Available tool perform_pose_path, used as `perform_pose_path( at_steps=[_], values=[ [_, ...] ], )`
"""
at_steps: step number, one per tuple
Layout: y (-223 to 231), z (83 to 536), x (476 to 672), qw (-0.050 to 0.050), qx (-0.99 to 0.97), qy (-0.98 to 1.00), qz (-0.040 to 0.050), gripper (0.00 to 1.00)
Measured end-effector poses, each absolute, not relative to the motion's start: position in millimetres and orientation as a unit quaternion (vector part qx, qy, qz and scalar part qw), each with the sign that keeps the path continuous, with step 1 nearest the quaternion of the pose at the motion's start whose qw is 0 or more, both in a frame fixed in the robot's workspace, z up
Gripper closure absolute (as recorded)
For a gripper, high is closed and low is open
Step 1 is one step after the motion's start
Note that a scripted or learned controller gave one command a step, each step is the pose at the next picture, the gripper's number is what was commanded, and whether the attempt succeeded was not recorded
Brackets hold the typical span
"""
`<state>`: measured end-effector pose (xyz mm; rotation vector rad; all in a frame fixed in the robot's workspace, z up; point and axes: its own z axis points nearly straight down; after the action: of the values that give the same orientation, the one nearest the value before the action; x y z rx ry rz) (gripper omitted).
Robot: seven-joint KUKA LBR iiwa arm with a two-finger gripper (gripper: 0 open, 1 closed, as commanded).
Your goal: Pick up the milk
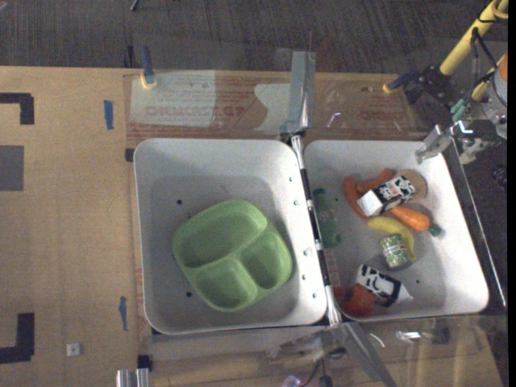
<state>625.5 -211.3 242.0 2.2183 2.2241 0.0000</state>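
- White with black cow patches, 1 milk carton (388, 193) lies on its side in the upper middle of the right bin (472, 264), resting across an orange piece (352, 193).
- 1 more cow-print carton (379, 284) lies near that bin's front edge, touching a red item (358, 300).
- Between the 2 cartons sit a carrot (412, 218), a banana (392, 227) and a small green jar (396, 251), close together.
- Claw (439, 141) hangs over the right bin's back right corner, above the rim; whether it is released or clenched cannot be told, and nothing shows in its grip.
- Upper carton lies near the claw, left of it and toward the front, apart from it; the other is well apart.
- Left bin (153, 168) holds 1 green tray (232, 253) with 3 compartments.
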Motion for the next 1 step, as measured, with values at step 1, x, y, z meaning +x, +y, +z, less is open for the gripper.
perform_pose_path(
  at_steps=[1],
  values=[
    [-202.3, 119.9, 622.1, 0.001, 0.651, 0.759, 0.0003, 0.00]
  ],
)
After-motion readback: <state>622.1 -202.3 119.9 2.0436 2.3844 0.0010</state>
